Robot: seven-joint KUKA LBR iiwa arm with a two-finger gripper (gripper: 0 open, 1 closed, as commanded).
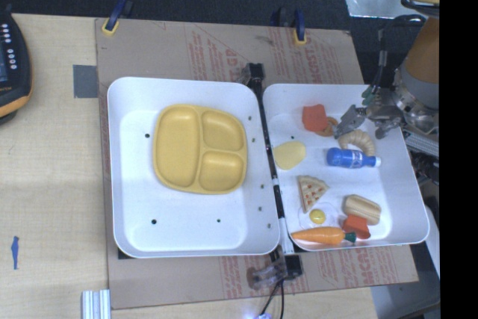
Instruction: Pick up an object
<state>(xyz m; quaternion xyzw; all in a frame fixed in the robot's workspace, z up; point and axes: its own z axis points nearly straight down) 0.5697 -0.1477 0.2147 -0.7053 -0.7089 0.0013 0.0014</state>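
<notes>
Plastic toy croissant (pixel 356 140) under your spread hand (pixel 364 120) looks light, stiff, slippery; pinch across its narrow middle.

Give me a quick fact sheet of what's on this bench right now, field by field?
left bin: holds a yellow divided plate
right bin: holds toy foods
items in right bin: orange-red block, croissant, blue bottle, pale yellow disc, pizza slice, bread roll, carrot
gripper: over the right bin's far side, just above the croissant
holding anything: nothing seen between its fingers
clamps: blue, on the far edge of the cardboard
</notes>
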